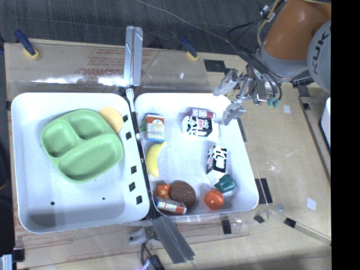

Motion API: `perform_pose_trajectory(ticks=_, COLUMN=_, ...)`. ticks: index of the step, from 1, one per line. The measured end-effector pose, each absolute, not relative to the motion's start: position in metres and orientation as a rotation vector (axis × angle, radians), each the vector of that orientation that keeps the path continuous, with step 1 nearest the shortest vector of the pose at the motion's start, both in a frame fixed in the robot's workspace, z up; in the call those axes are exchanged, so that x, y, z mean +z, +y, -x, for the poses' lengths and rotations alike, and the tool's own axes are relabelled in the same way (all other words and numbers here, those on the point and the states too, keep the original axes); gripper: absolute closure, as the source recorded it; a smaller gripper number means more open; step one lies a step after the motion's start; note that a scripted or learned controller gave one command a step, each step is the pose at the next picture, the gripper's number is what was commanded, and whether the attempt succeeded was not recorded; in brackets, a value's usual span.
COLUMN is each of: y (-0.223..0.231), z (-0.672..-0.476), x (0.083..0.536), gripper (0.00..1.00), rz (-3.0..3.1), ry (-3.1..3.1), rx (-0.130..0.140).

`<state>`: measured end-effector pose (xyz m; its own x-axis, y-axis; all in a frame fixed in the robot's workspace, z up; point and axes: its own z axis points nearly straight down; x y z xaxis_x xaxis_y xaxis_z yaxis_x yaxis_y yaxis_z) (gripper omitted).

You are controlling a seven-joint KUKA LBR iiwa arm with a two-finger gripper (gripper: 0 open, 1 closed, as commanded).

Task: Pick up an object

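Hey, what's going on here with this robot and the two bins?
The arm reaches in from the right, its gripper open over the far right corner of the right bin, holding nothing. That bin holds a banana, three cartons, a tomato and other play food. The left bin holds a green tray and a yellow piece. Nothing is picked up yet.

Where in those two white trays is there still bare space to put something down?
The left bin has bare floor in front of the green divided plate. In the right bin, an open patch lies between the banana and the black-and-white carton. Its near edge is crowded around the brown round item and tomato.
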<state>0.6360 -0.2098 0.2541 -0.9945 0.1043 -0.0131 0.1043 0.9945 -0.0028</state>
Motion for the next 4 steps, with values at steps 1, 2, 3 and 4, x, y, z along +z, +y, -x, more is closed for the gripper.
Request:
perform_pose_trajectory(ticks=1, y=-0.210, z=-0.639, x=0.126, gripper=0.00, rz=0.202, ry=3.118, rx=-0.009)
perform_pose_trajectory(ticks=2, y=-0.158, z=-0.646, x=0.113, gripper=0.00, rz=0.165, ry=3.097, rx=-0.020)
perform_pose_trajectory(ticks=3, y=-0.204, z=-0.536, x=0.160, gripper=0.00, rz=0.218, ry=3.128, rx=-0.007)
perform_pose_trajectory(ticks=4, y=-0.209, z=-0.556, x=0.106, gripper=0.00, rz=0.219, ry=3.128, rx=-0.003)
